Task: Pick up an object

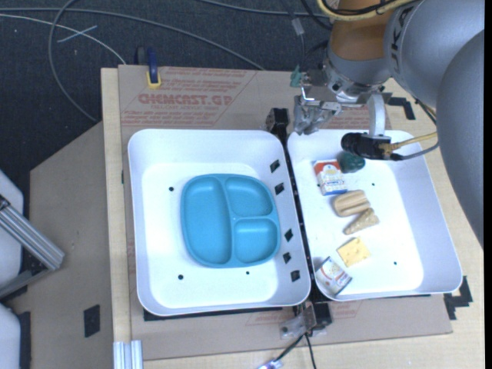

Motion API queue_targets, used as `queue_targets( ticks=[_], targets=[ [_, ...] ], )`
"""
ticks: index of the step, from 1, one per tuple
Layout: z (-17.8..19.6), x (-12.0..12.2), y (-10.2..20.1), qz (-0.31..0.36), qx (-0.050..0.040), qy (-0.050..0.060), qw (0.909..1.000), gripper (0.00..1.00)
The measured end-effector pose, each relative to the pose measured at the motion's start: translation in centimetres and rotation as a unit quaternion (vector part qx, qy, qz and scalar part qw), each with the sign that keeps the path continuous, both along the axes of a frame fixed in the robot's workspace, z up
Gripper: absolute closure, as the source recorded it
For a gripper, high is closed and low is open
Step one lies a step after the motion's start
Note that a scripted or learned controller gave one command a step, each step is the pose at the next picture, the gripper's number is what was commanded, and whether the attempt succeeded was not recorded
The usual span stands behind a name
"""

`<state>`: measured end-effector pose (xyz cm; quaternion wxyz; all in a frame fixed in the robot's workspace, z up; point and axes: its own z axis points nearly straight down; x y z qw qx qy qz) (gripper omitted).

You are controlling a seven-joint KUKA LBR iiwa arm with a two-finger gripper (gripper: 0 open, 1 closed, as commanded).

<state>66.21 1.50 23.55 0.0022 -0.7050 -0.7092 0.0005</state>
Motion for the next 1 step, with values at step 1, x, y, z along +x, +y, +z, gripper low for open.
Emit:
queue_targets(
  ticks=[1],
  targets=[
    [-0.6, -0.34, 6.51, 0.001, 0.0006, 0.0, 1.0, 1.0]
  ],
)
